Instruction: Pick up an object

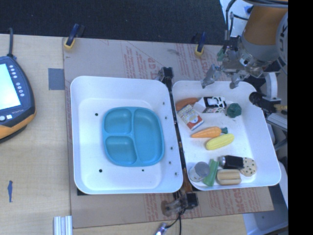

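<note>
My gripper (222, 80) hangs above the far edge of the right bin (266, 131), its two fingers spread open with nothing between them. Below it in that bin lie a black-and-white item (213, 103), a dark green round piece (234, 110), a small red and white packet (190, 116), an orange carrot (208, 132) and a yellow corn cob (219, 141). Nearer the front sit a grey disc (199, 171), a green stick (212, 173), a black and red item (233, 161), a cookie (248, 167) and a tan bread roll (228, 177).
The left bin (83, 131) holds a blue divided plate (133, 135). A handheld control pendant (13, 96) lies at the left of the bench. Clamps (72, 35) (199, 42) sit along the far edge of the cardboard sheet.
</note>
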Robot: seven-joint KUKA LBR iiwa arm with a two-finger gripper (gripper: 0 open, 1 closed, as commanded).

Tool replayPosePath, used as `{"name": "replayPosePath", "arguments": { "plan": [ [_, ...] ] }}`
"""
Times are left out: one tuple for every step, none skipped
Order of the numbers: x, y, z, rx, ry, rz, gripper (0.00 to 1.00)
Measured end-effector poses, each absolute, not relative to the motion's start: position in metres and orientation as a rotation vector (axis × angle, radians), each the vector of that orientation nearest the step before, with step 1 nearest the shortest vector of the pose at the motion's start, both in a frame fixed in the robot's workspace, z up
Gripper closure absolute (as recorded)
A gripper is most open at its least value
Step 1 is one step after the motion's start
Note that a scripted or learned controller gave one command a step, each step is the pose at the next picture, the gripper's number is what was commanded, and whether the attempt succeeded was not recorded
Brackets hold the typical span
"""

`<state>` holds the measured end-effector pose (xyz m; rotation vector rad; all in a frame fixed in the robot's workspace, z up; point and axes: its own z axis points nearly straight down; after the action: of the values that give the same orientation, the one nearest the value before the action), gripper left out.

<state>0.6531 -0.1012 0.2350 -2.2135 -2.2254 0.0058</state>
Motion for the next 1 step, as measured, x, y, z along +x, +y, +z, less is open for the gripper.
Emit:
{"name": "replayPosePath", "arguments": {
  "plan": [
    [0.6202, -0.1012, 0.1501, -2.213, -2.226, 0.009, 0.0]
  ]
}}
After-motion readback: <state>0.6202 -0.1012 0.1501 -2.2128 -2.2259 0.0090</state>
